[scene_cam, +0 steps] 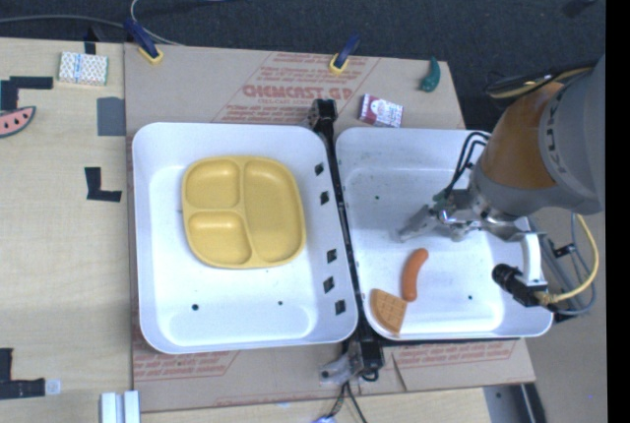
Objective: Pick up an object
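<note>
In the camera view the gripper (418, 226) hangs low in the right bin (394, 155), whether clenched or released I cannot tell, just above the sausage (414, 273) and waffle (388, 311), while the yellow plate (242, 211) fills the left bin (157, 244).

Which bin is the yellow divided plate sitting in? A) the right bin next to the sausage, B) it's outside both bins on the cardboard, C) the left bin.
C: the yellow divided plate lies inside the left bin, while the sausage and the waffle piece lie in the right bin, where the gripper reaches in.
</note>
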